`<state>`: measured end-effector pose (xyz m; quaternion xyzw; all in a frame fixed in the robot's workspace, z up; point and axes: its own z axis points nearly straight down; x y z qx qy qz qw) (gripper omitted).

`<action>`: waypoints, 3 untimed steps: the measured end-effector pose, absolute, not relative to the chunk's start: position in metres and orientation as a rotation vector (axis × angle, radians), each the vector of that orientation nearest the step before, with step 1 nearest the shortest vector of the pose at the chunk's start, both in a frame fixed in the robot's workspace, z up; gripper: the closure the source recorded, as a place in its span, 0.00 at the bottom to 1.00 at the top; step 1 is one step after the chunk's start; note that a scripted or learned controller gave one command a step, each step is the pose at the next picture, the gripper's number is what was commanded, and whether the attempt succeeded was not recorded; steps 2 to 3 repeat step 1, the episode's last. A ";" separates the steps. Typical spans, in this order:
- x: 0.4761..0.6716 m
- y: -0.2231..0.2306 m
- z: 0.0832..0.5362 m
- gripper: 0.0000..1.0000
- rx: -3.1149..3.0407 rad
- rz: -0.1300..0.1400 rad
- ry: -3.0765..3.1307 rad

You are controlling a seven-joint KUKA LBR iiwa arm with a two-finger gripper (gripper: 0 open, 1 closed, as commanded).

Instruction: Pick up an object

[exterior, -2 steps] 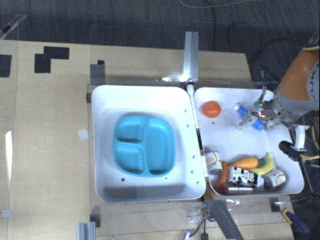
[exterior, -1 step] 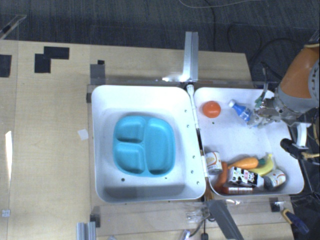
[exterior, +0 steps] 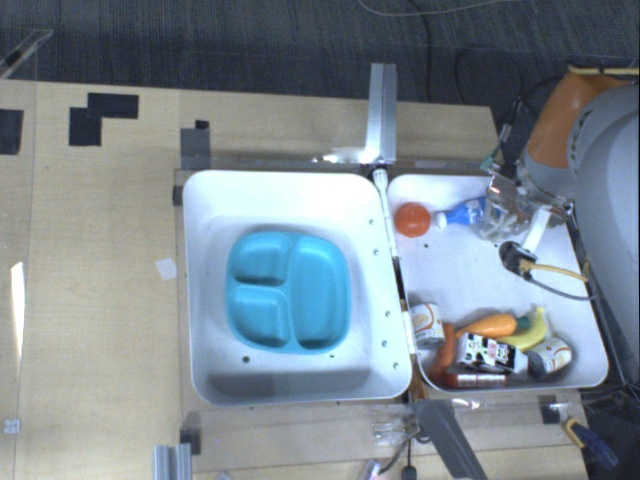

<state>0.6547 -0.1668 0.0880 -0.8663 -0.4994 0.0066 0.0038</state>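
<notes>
Clutter pile [exterior: 495,346] is sitting at the right bin's [exterior: 455,268] near edge. Tool [exterior: 512,211] is hovering at the far end by the blue bottle [exterior: 462,214] and orange ball [exterior: 412,219]; open or closed, can't tell. Centring over one item is advisable before descending.

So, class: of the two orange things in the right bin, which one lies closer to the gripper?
The round orange ball at the bin's top, near the gripper; the long orange one lies in the bottom pile.
</notes>
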 end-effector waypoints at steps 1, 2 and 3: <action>0.660 -0.180 0.203 1.00 -2.639 -0.004 -1.712; 0.660 -0.180 0.203 1.00 -2.639 -0.004 -1.712; 0.660 -0.180 0.203 1.00 -2.639 -0.004 -1.712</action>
